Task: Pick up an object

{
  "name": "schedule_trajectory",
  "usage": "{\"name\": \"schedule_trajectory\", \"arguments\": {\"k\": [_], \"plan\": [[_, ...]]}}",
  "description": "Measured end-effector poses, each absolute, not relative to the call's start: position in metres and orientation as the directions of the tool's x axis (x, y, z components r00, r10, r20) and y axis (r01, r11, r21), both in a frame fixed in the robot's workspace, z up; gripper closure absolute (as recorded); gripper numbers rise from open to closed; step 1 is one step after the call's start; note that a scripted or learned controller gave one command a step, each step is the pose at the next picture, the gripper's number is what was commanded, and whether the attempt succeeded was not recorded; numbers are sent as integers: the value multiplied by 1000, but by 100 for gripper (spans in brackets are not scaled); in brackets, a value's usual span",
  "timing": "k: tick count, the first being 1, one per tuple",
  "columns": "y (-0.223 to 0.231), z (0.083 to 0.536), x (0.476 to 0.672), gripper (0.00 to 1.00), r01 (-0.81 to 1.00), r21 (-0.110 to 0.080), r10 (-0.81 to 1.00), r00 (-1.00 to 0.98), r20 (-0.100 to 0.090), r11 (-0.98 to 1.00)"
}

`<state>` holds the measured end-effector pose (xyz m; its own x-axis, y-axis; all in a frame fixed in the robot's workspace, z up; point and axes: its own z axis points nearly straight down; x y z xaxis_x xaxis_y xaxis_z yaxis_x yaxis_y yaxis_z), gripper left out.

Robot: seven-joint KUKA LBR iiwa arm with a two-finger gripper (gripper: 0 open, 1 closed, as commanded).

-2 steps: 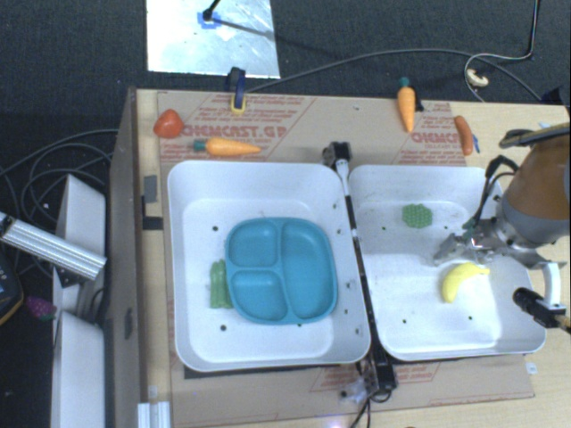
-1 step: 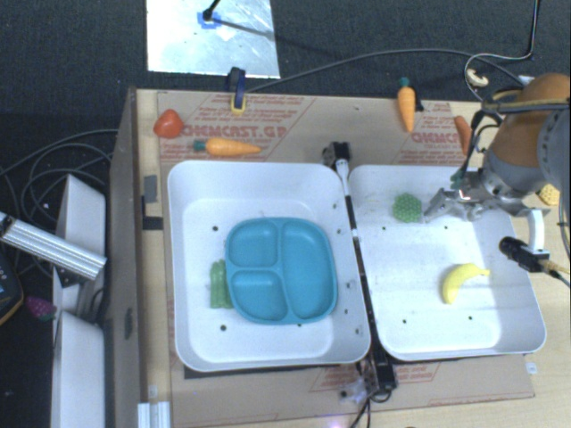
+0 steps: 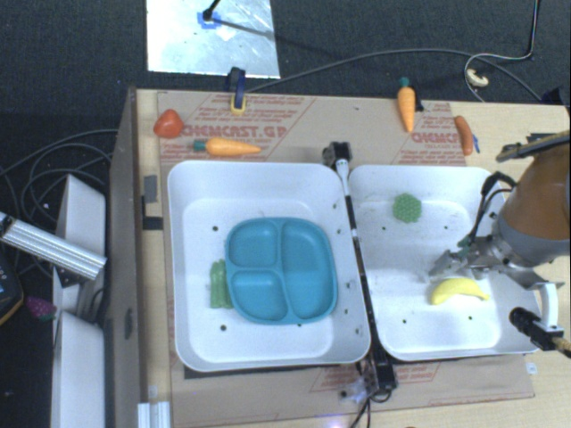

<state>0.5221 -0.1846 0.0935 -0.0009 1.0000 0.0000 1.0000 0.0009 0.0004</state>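
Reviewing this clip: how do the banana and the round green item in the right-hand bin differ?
The banana is yellow, long and curved; the green item is round and bumpy. The banana lies just below the gripper, in the bin's lower half; the green item sits apart, toward the top. Both rest on the right bin floor, unheld.

blue plate (image 3: 281, 270) in left bin (image 3: 192, 194) | carrots (image 3: 234, 148) on bench

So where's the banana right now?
The banana lies in the right-hand white bin, toward its near right part, just below the gripper and well in front of the green ball.
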Motion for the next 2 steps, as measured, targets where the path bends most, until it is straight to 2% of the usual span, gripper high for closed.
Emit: {"name": "schedule_trajectory", "arguments": {"k": [1,2], "plan": [[-105,84,487,0,1000,0,1000,-3,1,3],[-104,95,489,100,1000,3,1000,-4,2,4]]}}
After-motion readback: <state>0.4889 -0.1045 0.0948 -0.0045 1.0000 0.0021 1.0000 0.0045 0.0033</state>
